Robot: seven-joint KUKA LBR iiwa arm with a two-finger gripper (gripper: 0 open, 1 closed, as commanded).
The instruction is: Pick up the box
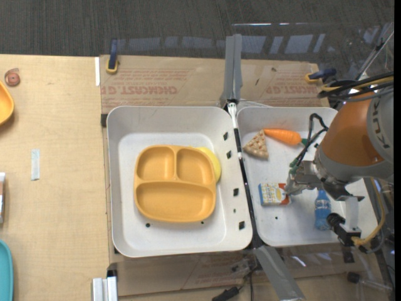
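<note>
Approach step: the gripper (289, 190) hangs at the box's (271, 194) three o'clock edge, near the right bin's (285, 231) centre; finger state you cannot tell. Next, centre over it and close.

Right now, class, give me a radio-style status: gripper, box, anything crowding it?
Gripper down at box's right edge. Box flat on right bin floor, not lifted. Blue bottle close on its right; cracker and carrot lie farther back.

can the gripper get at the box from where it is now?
Probably yes. The gripper is already at the right edge of the box in the right bin. The bottle and cracker lie apart from it.
</note>
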